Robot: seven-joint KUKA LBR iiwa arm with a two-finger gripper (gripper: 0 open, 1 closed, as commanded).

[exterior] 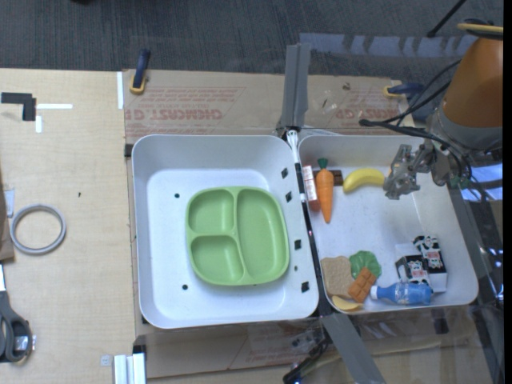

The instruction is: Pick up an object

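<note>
A green three-compartment plastic plate (238,235) is lying in the left shallow white bin (152,238); an orange toy carrot (324,194) and yellow toy banana (362,179) are sitting in the right shallow white bin (460,270).

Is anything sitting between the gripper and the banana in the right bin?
Nothing visible does. The gripper hangs over the right bin just right of the banana, with bare white floor between them. The carrot lies on the banana's far side, out of the path.
</note>
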